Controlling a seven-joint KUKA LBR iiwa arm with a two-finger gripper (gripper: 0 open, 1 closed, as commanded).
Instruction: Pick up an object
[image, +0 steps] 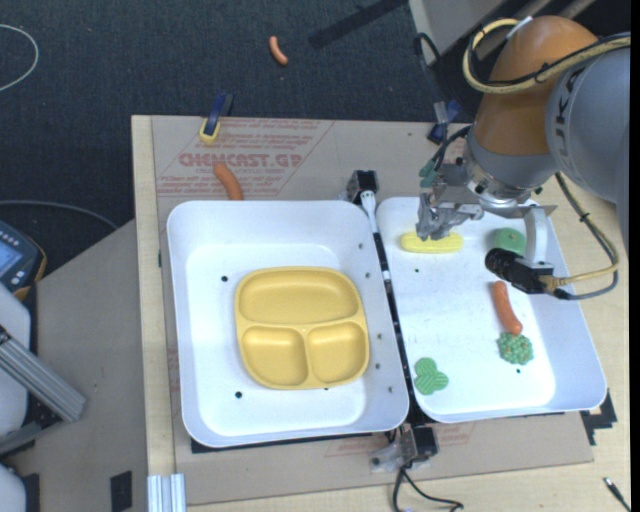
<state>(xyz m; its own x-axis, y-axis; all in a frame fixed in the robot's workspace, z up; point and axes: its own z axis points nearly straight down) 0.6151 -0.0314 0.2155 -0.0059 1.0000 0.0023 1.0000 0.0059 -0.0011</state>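
My gripper (432, 230) is low in the far left corner of the right bin (470, 400), its fingers down on a flat yellow toy (438, 243), perhaps a banana. The yellow piece lies on the bin floor beneath the fingertips. Also in the right bin lie an orange carrot (507, 306), a green broccoli piece (515, 348), a green leafy piece (431, 377) near the front left, and a pale green item (510, 240) partly hidden behind the arm.
The left bin (200, 330) holds a yellow divided tray (300, 326). Behind the bins an orange sausage (229, 181) and a blue-yellow clip (212, 119) lie on the cardboard. A black cable connector (515, 270) hangs over the right bin.
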